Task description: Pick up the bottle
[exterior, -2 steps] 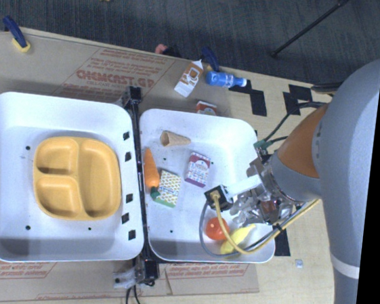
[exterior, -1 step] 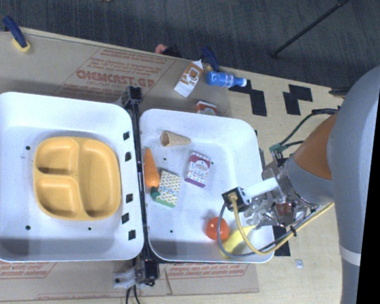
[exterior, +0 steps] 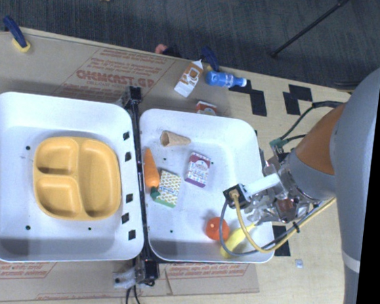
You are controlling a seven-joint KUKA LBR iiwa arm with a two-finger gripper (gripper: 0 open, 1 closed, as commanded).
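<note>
Gripper (exterior: 259, 216) hovering over right bin's (exterior: 246, 137) near-right corner; finger state unreadable. Blue bottle (exterior: 223, 80) lying outside, beyond bin's far rim.

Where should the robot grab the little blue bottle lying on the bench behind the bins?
The small blue plastic bottle lies on its side on the bench, outside the right white bin, cap end pointing right. Probably best to grip across the middle of its round body, coming straight down from above, fingers closing on its long sides. The gripper is down at that bin's near right corner.
</note>
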